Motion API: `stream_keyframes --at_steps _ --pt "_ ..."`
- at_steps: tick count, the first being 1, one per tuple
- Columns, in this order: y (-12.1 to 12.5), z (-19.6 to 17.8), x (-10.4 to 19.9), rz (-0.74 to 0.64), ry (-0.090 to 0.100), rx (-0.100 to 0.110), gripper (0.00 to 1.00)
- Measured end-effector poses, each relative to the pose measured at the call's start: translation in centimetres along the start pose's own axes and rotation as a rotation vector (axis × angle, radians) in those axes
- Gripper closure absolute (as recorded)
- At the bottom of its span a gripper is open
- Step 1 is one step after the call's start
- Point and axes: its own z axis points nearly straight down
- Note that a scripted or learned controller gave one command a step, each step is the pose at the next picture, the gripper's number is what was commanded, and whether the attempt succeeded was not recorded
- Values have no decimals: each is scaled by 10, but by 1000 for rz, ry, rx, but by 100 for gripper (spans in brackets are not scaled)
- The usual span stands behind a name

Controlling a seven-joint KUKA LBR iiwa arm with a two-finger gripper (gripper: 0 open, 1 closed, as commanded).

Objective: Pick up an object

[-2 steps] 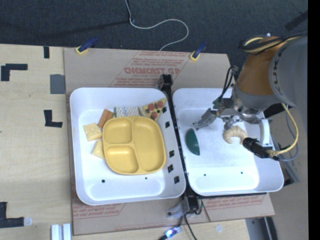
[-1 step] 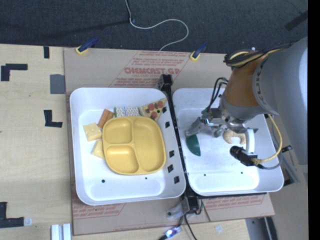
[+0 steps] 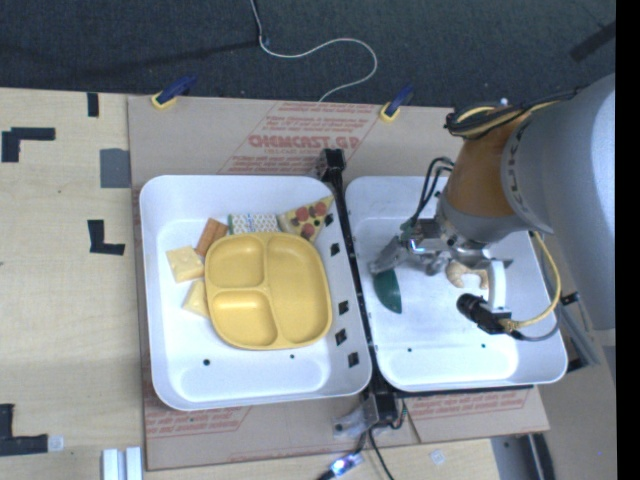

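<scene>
Ok, I'm over the right bin (image 3: 520, 363) now, arm coming in from the right w/ the orange band (image 3: 480, 173) just above my wrist. My gripper (image 3: 395, 260) sits low in the bin's left half, pointing toward the divider between the two bins. One metal finger (image 3: 387, 259) sticks out to the left; the rest is tucked under wrist hardware, so open or clamped? Can't tell from up here.

Right below the fingertip area lies a dark green object (image 3: 388, 291), small, leaf-ish shape, flat on the white bin floor. It looks just beside or touching my finger, but I can't say it's between my fingers. Not calling that a grasp.

Near my wrist there's a pale, cream-coloured lump (image 3: 468, 275), partly hidden by the gripper body, and a black cable connector (image 3: 478, 313) w/ a yellow cable (image 3: 545, 313) looping round toward the bin's right edge.

Left bin (image 3: 165, 203): big yellow divided plate (image 3: 268, 290), three compartments, taking up the middle. Tucked round its upper-left rim: a tan square piece (image 3: 184, 264), an orange-brown piece (image 3: 211, 234), and another pale yellow bit (image 3: 195, 300) poking out at the plate's left. Along the top edge, a patterned item (image 3: 252, 224) and a colourful spotted one (image 3: 310, 215) close to the divider.

Both bins rest on a cardboard sheet (image 3: 290, 138) w/ red print, and a white cord (image 3: 330, 53) snakes across the dark floor beyond.
</scene>
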Motion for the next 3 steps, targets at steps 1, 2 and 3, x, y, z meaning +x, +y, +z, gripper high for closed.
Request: stream_keyframes --at_steps 1,2,3 --pt "0 -11 1 -1 0 -1 100" --pt "4 -54 -3 0 1 -4 100" --pt "10 -99 3 -1 1 -5 100"
